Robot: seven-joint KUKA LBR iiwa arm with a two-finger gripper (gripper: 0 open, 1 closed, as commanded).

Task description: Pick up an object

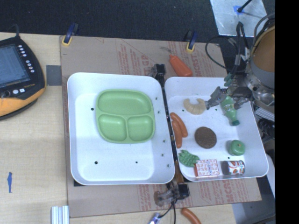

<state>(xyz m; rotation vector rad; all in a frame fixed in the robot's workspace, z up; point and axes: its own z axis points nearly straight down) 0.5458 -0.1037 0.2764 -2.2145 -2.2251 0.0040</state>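
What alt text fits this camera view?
The end effector hangs over the right bin with a green bottle between its fingers, above scattered toy food. The left bin holds a green divided plate.

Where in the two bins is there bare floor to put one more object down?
The left bin has bare floor in front of and beside the green divided plate. The right bin is crowded; small bare patches lie between the brown cookie and the green bottle, and behind the croissant.
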